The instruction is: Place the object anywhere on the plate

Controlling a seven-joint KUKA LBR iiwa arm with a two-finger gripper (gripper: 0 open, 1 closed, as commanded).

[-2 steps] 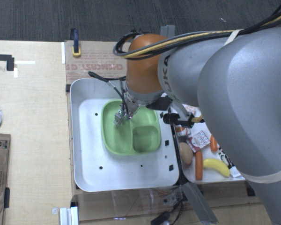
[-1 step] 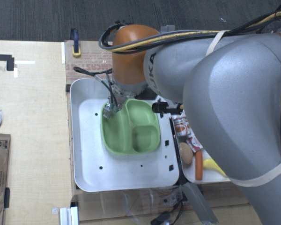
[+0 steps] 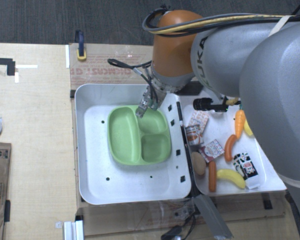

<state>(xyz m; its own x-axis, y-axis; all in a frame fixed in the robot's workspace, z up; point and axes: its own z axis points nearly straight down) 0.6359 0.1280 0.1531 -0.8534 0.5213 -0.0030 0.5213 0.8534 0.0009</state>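
I am seeing the green divided plate point(image 3: 139, 135) lying in the left bin point(image 3: 90, 174), its long axis running top to bottom. The gripper point(image 3: 144, 106) is hanging over the plate's upper edge; whether it is clenched, I cannot tell. In the right bin point(image 3: 270, 181) a banana point(image 3: 231, 178), carrot point(image 3: 239, 123), sausage point(image 3: 212, 175) and packets are lying.

I have one fixed camera above the pale wooden bench point(image 3: 30, 134), looking down at a slant. It sits close enough that the two shallow white plastic bins point(image 3: 85, 149) take up the middle and right of frame. The grey arm with its orange band point(image 3: 177, 39) enters from the right, bulky and near the lens, covering part of the right bin.
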